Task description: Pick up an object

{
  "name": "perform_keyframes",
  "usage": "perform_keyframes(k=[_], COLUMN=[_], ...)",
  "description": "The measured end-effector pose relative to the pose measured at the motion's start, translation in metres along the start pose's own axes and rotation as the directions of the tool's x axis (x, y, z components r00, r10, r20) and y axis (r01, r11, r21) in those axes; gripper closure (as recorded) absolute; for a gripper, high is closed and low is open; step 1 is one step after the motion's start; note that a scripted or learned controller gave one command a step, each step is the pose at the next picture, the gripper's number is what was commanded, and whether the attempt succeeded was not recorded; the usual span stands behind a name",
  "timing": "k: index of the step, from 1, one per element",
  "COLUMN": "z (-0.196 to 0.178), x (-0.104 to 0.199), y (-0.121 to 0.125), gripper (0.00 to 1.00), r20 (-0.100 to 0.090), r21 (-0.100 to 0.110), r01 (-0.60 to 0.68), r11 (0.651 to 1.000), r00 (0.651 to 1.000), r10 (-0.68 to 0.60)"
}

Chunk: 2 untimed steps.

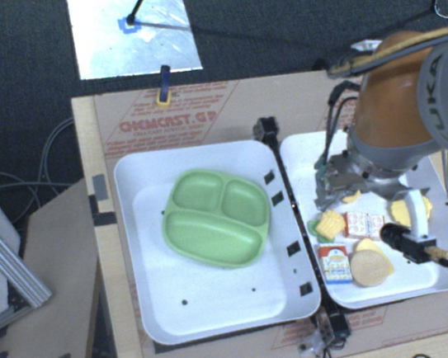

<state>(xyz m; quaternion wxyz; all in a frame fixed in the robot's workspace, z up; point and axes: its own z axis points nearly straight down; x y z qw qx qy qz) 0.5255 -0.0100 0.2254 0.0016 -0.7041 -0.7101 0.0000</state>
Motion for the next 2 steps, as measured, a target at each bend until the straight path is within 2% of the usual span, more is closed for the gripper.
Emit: perform_keyframes(k=[1, 2], z=[-0.001, 0.0], x=[0.039, 0.08], y=[-0.025, -0.029], gripper=[1.0, 1.0], r20=[0.001, 0.0], r21=[-0.001, -0.003], r01=[0.0, 0.001], r11=[1.0, 1.0], r00=[1.0, 1.0], r10=[0.0, -0.001])
